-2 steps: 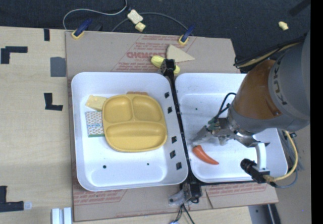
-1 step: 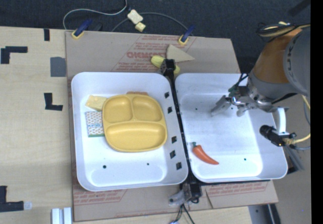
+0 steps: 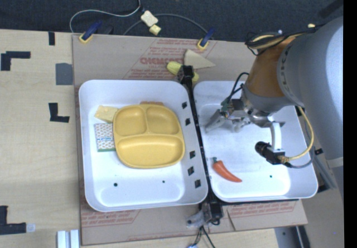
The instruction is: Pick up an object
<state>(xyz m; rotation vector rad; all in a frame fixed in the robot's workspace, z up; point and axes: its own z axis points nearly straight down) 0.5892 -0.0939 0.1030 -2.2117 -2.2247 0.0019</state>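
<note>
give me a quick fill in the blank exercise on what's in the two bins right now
1. The yellow divided plastic plate lies in the ____ white bin.
2. The small orange carrot-shaped toy lies in the ____ white bin.
3. The gripper hangs over the ____ bin.
4. The arm's band above the wrist is ____.

Missing words: left; right; right; orange

Gripper low in rt bin, orange carrot nearby
</note>
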